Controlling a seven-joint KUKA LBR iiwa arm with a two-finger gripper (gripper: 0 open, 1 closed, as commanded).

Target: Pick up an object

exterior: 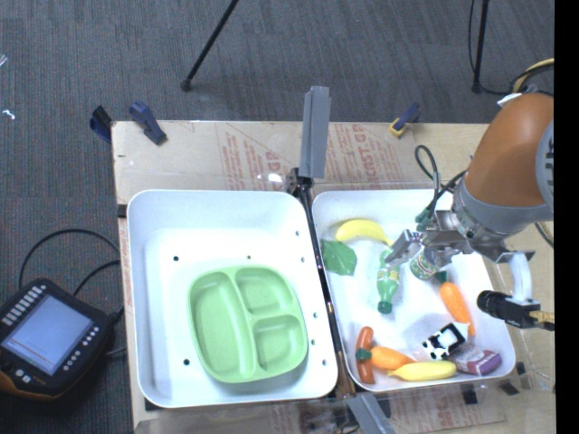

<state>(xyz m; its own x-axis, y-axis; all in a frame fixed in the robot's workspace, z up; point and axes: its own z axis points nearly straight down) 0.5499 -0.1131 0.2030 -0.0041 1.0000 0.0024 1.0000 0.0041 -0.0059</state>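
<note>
Green bottle (387, 285) lies just below the pincer (418, 247) in right bin (507, 337) (grip state: can't tell).

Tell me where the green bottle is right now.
The green bottle lies in the right bin, just below the banana and right of the green leaf.

A grey arm (496, 208) wears a broad orange band (508, 152) above its metal gripper (418, 250), black cables looping beside it.
</note>
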